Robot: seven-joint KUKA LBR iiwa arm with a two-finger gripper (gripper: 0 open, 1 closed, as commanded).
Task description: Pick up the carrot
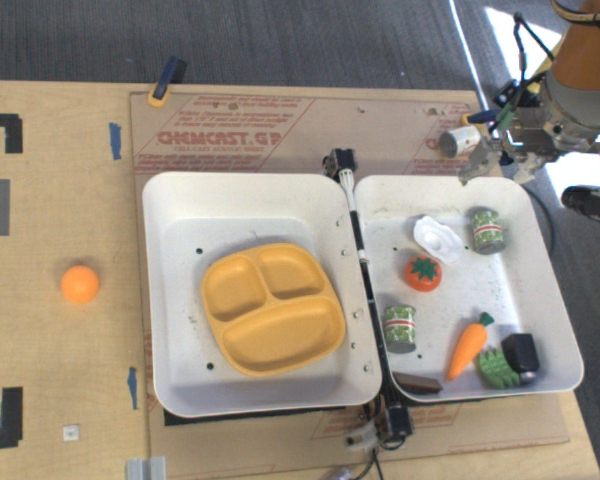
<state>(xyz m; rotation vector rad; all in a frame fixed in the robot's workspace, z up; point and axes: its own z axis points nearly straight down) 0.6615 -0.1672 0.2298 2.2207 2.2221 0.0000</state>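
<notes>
The carrot is orange with a small green top and lies tilted near the front right corner of the right bin. A green leafy toy touches its right side. My gripper hangs over the back right edge of that bin, well away from the carrot and above bin level. The orange band of the arm shows above it at the top right.
The right bin also holds a red tomato, a white crumpled piece, two green-labelled cans and a black block. A yellow divided plate lies in the left bin. An orange ball rests on the bench at the left.
</notes>
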